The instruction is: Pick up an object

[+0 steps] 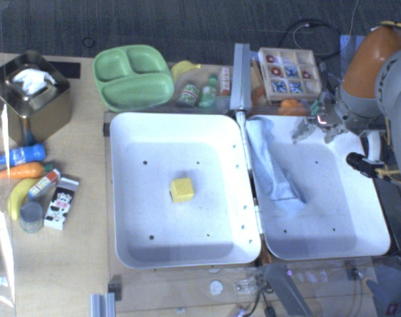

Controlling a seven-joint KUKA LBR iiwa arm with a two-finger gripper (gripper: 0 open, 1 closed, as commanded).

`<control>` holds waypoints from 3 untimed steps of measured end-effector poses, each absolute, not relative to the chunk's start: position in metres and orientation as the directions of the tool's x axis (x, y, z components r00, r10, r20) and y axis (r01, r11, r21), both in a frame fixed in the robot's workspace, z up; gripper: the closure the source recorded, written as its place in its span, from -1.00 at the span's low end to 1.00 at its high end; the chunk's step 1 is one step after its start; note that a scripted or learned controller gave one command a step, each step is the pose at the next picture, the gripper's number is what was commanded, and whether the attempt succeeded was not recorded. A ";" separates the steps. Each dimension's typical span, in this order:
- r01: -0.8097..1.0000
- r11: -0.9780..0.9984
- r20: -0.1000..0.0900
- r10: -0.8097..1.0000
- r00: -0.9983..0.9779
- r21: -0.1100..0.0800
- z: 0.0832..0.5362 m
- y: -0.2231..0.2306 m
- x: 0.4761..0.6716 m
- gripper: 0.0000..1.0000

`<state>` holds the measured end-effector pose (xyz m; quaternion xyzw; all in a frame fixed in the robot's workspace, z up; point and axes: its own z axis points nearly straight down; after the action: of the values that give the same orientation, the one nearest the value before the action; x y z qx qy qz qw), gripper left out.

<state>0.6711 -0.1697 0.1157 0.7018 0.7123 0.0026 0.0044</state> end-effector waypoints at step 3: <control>0.991 0.133 -0.003 0.991 -0.133 0.010 0.153 -0.150 0.625 -1.00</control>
<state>0.6253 -0.1502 0.1528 0.6585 0.7526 0.0025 0.0045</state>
